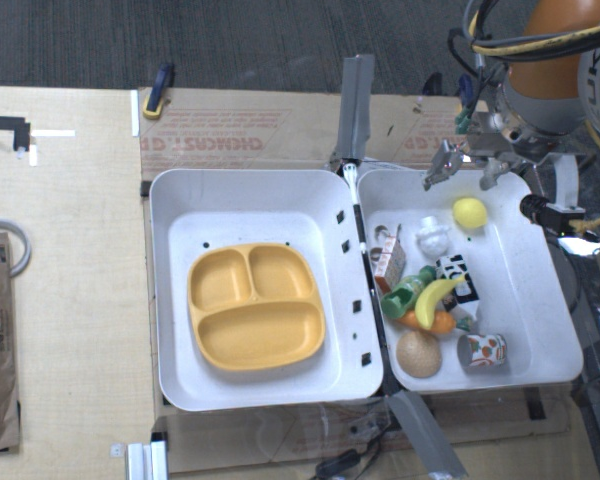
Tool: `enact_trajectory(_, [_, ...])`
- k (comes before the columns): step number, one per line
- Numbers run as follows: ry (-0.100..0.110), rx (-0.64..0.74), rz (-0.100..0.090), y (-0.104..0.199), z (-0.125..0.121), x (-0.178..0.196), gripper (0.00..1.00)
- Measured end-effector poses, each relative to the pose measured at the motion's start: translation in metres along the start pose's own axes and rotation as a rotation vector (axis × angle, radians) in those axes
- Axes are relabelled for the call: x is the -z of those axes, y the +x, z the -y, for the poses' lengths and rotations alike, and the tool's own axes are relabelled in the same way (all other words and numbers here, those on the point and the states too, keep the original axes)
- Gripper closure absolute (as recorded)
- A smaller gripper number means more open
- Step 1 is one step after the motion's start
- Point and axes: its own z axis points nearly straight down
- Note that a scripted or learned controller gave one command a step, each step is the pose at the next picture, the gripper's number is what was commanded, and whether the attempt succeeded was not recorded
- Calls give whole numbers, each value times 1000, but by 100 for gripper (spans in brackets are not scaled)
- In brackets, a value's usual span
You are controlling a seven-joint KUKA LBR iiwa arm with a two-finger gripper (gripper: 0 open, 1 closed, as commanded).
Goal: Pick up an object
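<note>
1. Grey metal jaws of the gripper (pixel 467 166) stood spread apart, two fingers splayed left and right with nothing between them, over the far rim of the right bin (pixel 540 298).
2. Yellow and round, a ball (pixel 469 213) lay just below the jaws in that bin, apart from them and untouched.
3. White crumpled stuff (pixel 433 236) sat just left of the ball.
4. Nearer the camera lay a cluster: a small carton (pixel 388 261) against the bin's left wall, a black-and-white patterned piece (pixel 454 268), a green item (pixel 406 293), a banana (pixel 435 295) lying across it, and something orange (pixel 439 321) beneath the banana.
5. At the bin's near end rested a tan egg-shaped object (pixel 418 354) and, beside it, a small can (pixel 482 351) on its side.
6. The left bin (pixel 170 298) held a yellow divided plate (pixel 257 306), lying flat, well apart from the gripper.
7. The arm (pixel 565 38), with its orange band and looped cables, rose at the upper right, above the bench (pixel 60 298).
</note>
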Motion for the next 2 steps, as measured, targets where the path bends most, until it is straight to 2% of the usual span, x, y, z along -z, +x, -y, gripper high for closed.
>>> enact_trajectory(1, [1, -400, 0, -2, 46, -65, 0])
enact_trajectory(2, [-1, -287, 0, -4, 99, -113, 0])
